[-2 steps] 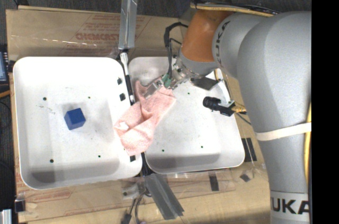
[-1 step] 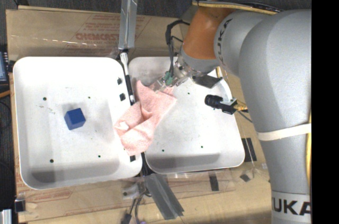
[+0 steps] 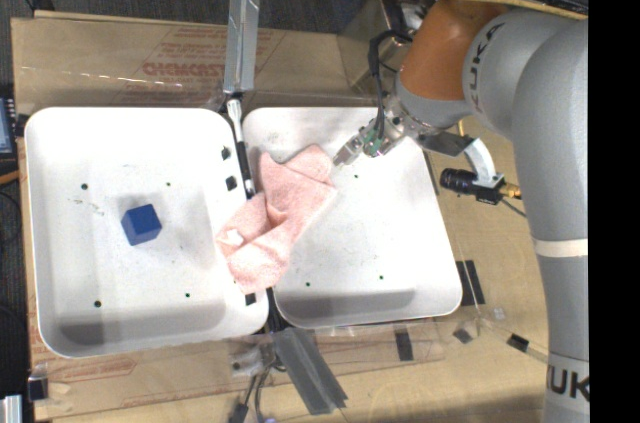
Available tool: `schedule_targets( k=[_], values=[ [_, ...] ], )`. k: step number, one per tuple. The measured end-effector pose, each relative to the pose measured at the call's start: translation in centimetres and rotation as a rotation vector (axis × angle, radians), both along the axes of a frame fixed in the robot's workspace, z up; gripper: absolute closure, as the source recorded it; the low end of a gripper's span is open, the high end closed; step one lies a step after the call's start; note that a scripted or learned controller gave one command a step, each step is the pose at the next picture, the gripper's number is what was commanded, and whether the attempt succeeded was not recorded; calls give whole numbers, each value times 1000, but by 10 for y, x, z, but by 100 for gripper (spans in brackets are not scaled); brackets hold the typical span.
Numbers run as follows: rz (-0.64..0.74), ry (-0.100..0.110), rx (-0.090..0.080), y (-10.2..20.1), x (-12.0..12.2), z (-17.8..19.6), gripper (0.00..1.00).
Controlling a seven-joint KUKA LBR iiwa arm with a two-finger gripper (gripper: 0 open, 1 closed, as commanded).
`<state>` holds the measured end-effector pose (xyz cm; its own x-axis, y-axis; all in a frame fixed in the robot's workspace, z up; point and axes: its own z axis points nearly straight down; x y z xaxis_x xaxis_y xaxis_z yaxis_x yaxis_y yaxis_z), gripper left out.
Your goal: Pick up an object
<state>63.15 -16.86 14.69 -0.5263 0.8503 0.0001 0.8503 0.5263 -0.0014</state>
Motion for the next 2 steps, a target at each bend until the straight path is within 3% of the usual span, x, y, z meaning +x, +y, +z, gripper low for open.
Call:
schedule_targets(
  k=[1,2],
  values=[
    [0,0,0,0,0,0,0],
    [115,2,2,53,-56,-56,0]
  ],
)
